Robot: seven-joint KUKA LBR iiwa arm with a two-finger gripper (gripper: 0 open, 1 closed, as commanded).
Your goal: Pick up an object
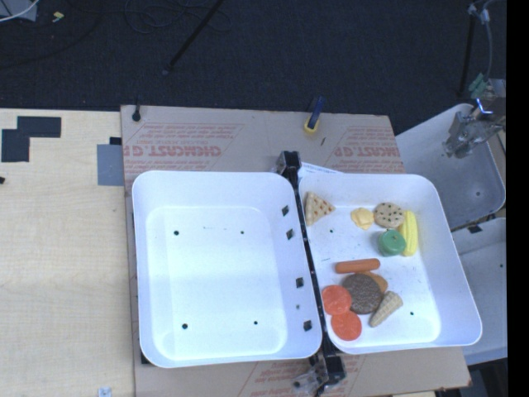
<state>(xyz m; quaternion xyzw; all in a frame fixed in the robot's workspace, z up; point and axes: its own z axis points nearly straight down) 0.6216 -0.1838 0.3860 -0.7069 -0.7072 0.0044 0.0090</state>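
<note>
Several toy foods in right bin, pincer perhaps upper-right

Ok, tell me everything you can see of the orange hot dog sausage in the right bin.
The sausage is a short orange-red rod with rounded ends, smooth and plastic-looking like toy food. It lies flat on the floor of the right bin, pointing roughly left to right, near the bin's middle. The brown patty sits just below it, close or barely touching; nothing grips it.

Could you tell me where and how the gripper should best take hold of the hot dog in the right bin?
Probably grip the hot dog at mid-length, across its narrow width, descending from above: it lies flat, apart from the burger patty below it.
</note>
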